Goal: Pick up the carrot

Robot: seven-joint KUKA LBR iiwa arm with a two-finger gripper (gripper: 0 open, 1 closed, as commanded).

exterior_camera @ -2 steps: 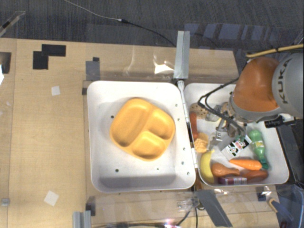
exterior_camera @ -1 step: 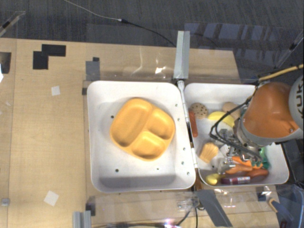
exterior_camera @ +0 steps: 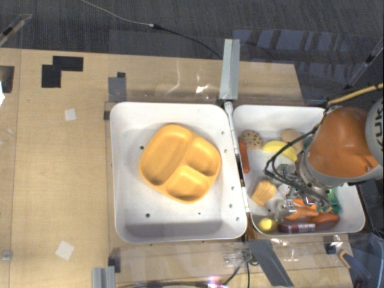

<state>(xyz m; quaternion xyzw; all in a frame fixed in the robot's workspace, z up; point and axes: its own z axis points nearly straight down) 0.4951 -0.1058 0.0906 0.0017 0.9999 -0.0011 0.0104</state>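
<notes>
On your bench [exterior_camera: 54, 179] sit two white bins. The left bin [exterior_camera: 129, 221] holds an orange divided plate [exterior_camera: 180, 162]. The arm's orange band [exterior_camera: 342, 146] hangs over the right bin [exterior_camera: 354, 218], and the gripper [exterior_camera: 298, 201] is low among the toy foods near that bin's front. You cannot tell its state from here; cables and clutter hide it. The carrot [exterior_camera: 309, 209] lies just beside the gripper, above a dark red piece [exterior_camera: 312, 222]. A yellow wedge [exterior_camera: 263, 192] lies to its left, a lemon-yellow piece [exterior_camera: 277, 149] farther back.
</notes>
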